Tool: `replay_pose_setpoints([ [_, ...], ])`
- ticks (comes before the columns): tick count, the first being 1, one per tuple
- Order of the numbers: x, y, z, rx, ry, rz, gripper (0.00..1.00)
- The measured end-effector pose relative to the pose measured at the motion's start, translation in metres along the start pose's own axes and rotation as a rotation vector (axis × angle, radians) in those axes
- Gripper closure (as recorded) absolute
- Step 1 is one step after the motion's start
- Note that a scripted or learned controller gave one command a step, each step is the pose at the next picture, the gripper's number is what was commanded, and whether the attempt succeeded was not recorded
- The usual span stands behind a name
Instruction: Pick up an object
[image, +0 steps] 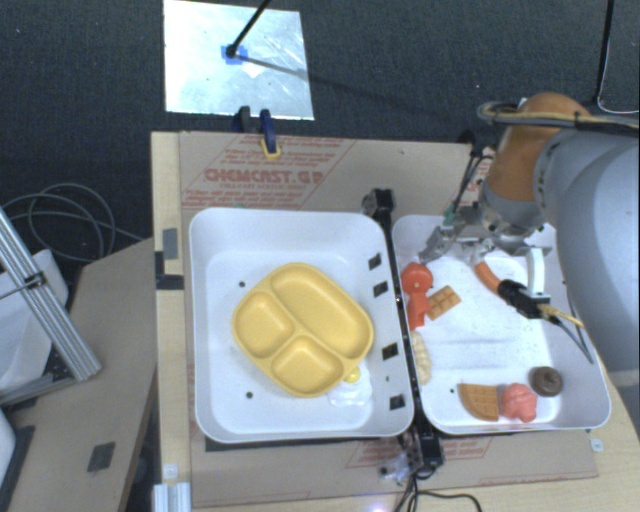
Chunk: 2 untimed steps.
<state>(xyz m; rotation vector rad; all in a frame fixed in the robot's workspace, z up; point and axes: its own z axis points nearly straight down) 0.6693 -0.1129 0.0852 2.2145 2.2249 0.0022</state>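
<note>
Gripper (462, 248) sits at the far end of the right bin (500, 340), arm coming in from the R side of the view. Fingers (440, 243) look splayed wide, an upside-down V, w/ bare white bin floor between the tips. Nearest candidates: red round toy (417, 277) lies just beside the L-hand fingertip as seen, toward the near side and slightly outside the gap, not touching as far as I can tell. Orange stick toy (487, 275) lies slanted just near-side of the other fingertip, also outside the gap, close but apart. Neither is between the fingers. Next to the red round toy: tan cracker-like square (442, 300), and a red-orange piece (415, 313) against the wall btwn bins. Pale ridged toy (421, 358) hugs that same wall further toward the camera. Near end of the right bin, well apart from the gripper: orange waffle-textured wedge (479, 401) touching a pink lump (518, 401), and a brown ring, donut-like (546, 380), just beside the lump. Left bin (220, 400) holds a yellow 3-compartment plate (300, 325), lying flat and turned at an angle, w/ a small white item (350, 391) peeking out at its near-R edge; can't tell what that is. Both bins rest on a brown printed board (270, 170).
</note>
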Motion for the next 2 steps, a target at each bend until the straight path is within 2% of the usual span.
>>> replay_pose_setpoints([
  [1, 0.013, -0.035, 0.001, 0.004, 0.001, 0.004, 0.00],
  [2, 0.067, 0.004, -0.203, -0.020, 0.001, -0.006, 0.00],
])
